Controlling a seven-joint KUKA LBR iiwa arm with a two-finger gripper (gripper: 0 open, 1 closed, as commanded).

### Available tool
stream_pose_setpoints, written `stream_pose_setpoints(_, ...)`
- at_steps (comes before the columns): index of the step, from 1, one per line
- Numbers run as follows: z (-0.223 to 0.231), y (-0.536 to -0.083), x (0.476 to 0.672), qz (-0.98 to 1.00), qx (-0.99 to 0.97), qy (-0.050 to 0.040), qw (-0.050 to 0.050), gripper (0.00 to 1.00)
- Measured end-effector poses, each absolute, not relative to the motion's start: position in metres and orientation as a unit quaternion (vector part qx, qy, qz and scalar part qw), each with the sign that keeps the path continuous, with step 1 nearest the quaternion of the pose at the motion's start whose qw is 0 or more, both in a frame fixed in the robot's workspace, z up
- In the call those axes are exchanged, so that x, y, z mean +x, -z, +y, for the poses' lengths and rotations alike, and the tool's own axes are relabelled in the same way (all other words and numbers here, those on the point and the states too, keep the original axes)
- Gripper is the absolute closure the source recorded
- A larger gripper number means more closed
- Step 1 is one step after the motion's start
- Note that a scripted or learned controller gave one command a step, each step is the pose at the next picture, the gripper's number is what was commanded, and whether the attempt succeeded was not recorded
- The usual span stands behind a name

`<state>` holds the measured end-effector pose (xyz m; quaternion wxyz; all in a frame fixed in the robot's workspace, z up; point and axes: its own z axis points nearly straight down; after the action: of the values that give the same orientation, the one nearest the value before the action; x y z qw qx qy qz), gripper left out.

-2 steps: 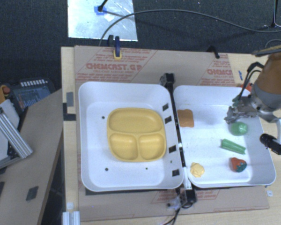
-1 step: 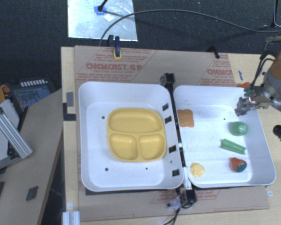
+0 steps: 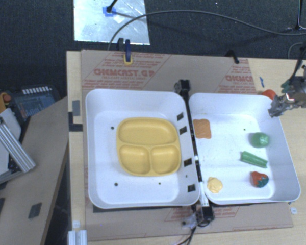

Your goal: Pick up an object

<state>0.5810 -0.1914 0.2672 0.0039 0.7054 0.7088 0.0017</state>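
My pincer (image 3: 276, 109) hung over the far right corner of the right bin (image 3: 229, 100), at the rim, and from this slanted view I could not tell how it stood; nothing showed in its grip. Just beside it, outside the bin's wall, sat a small orange-red thing (image 3: 269, 93). Inside that bin lay the pieces I could pick: a green ball (image 3: 259, 140) nearest my pincer, a green oblong piece (image 3: 254, 158) below it, a red piece (image 3: 259, 179) with a touch of blue near the front corner, a yellow lump (image 3: 214, 185) at the front left, and a flat orange slab (image 3: 202, 128) by the divider. The left bin (image 3: 99, 188) carried a yellow compartment tray (image 3: 148, 146).
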Motion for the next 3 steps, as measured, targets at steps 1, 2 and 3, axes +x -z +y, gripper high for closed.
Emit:
stream_pose_setpoints(1, -0.142, -0.253, 0.583, 0.71, 0.704, -0.0009, 0.0, 1.0)
stream_pose_setpoints(2, -0.087, -0.259, 0.584, 0.711, 0.704, -0.0013, 0.001, 1.0)
stream_pose_setpoints(3, -0.025, -0.249, 0.576, 0.711, 0.703, -0.0013, -0.001, 1.0)
